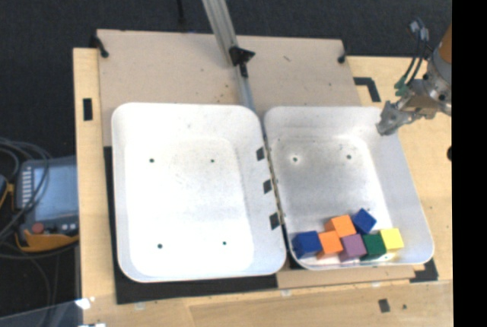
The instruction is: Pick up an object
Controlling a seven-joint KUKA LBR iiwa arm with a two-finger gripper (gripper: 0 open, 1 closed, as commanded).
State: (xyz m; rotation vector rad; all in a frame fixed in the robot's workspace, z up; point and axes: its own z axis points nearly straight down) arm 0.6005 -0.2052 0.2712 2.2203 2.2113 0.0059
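Though unlabelled, coloured blocks low in right bin.

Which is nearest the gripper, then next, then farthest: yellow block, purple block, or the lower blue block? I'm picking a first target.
Measured from the gripper at the right bin's far right corner:
1. Yellow block, by the bin's right wall.
2. Purple block, mid-cluster.
3. Lower blue block, at the cluster's left end.
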